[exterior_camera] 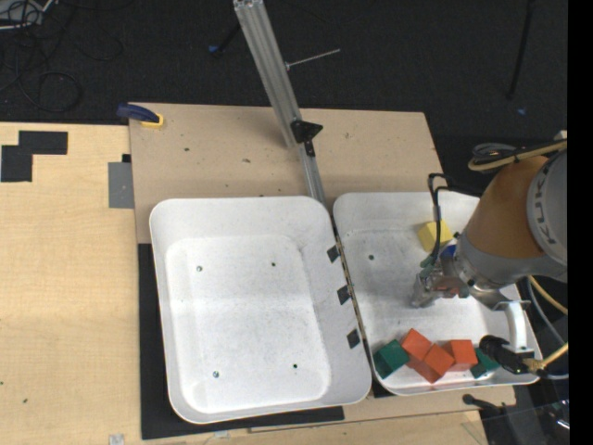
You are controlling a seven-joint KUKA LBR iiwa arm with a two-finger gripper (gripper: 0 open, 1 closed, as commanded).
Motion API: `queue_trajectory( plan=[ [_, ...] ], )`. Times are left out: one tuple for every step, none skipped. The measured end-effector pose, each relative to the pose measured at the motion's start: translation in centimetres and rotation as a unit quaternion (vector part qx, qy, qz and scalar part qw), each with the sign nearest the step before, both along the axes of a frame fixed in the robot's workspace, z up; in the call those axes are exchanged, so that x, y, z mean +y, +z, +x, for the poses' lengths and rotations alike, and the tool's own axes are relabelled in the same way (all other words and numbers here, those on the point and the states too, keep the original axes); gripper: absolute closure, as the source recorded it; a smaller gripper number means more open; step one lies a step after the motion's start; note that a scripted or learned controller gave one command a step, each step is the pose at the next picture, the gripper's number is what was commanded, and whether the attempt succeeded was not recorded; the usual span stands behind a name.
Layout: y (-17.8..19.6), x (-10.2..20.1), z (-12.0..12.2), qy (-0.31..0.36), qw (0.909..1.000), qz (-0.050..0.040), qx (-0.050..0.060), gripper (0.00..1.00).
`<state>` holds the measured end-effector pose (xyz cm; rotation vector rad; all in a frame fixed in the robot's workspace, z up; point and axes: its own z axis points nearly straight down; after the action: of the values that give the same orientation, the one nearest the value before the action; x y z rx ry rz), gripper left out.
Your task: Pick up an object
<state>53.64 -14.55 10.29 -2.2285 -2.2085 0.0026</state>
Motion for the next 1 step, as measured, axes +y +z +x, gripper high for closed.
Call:
queue_trajectory(
  plan=[
    [4.37, -0.20, -0.57, 0.001, 1.0000, -0.0009, -0.002, 1.00]
  ],
)
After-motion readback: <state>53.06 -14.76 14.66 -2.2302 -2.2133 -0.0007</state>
